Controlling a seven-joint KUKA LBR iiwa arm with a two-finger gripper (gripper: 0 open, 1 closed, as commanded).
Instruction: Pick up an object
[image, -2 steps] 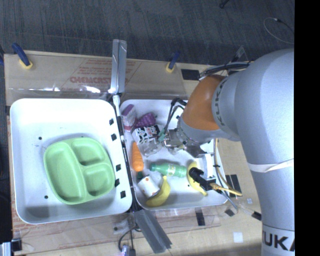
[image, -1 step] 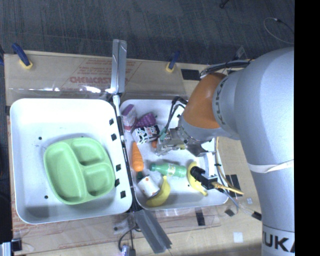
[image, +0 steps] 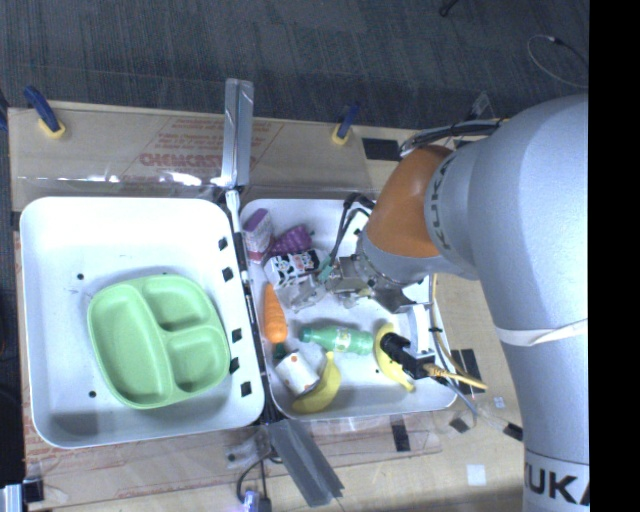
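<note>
Evidently no single object has been singled out yet: the candidates lie crowded in the right bin (image: 420, 405). A black-and-white patterned item (image: 291, 266) sits nearest the gripper (image: 318, 287), with a purple object (image: 293, 240) just behind it and an orange carrot (image: 274, 314) beside the dividing wall. A green bottle (image: 338, 340) lies on its side in the middle, and a yellow banana (image: 318, 392) is curled at the near edge. The gripper is lowered into this clutter, probably so that the patterned item can be reached; whether it is released or clenched cannot be told. A green divided tray (image: 160, 340) is kept apart in the left bin (image: 50, 240), presumably for sorted pieces.
</note>
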